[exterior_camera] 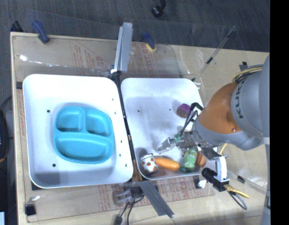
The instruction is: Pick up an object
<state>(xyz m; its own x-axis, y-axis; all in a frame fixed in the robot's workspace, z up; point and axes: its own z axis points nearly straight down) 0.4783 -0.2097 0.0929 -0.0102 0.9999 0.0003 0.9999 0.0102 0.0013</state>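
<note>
Over the right bin, the gripper hovers with fingers spread and holding nothing, so next it must descend onto the carrot.

— What lay in the left bin?
— A blue divided tray sat near its middle, with three compartments.
— And around the bins?
— Two blue clamps held the far edge of the wooden bench. A grey metal bar stood between the bins at the far side. On the dark carpet, a chair caster was visible.
</note>
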